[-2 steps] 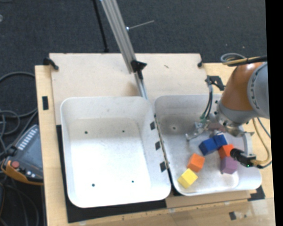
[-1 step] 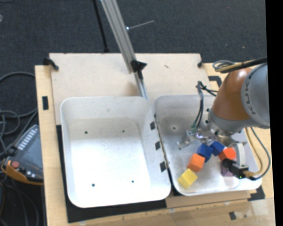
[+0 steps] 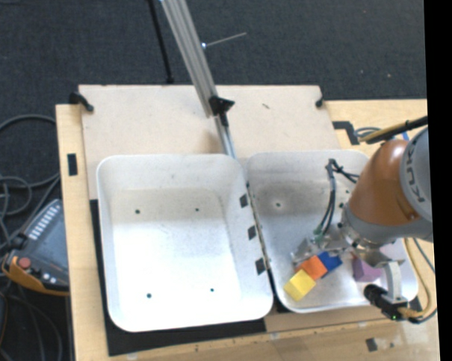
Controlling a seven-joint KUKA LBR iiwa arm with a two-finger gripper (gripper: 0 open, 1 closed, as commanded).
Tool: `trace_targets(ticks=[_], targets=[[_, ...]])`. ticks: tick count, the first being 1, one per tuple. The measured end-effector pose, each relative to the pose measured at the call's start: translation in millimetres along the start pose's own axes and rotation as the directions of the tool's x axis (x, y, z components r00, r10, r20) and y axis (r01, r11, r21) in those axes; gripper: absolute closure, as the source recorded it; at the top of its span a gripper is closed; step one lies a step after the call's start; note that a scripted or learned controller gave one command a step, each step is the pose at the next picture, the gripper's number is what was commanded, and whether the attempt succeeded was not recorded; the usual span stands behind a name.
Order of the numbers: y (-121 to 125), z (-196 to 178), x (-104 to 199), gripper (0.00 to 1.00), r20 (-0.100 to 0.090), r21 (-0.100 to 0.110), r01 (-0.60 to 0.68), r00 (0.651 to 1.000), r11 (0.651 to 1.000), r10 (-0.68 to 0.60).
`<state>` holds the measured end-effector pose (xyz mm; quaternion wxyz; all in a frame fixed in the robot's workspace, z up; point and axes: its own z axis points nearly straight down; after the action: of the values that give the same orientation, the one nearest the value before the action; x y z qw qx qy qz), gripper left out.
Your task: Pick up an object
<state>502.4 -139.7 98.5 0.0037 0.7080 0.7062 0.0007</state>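
In the right bin (image 3: 286, 177), near its front wall, lie a yellow block (image 3: 299, 285), an orange block (image 3: 314, 267) and a blue block (image 3: 330, 260), touching in a diagonal row. A purple block (image 3: 365, 269) lies to their right, partly under the arm. My gripper (image 3: 316, 247) is down in the bin just above the orange and blue blocks, below the orange wrist band (image 3: 382, 188). Its grey metal parts sit close behind the blocks.
The left bin (image 3: 176, 238) stands beside the right one, their walls meeting at the middle. An aluminium pole (image 3: 194, 54) rises from behind the bins. Cables and a pendant (image 3: 35, 255) lie on the floor at the left.
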Motion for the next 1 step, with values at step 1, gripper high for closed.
trace_targets(ticks=[1], targets=[[-14.1,-1.8,34.8,0.0,0.017,-0.019,-0.001,1.0,1.0,0.001]])
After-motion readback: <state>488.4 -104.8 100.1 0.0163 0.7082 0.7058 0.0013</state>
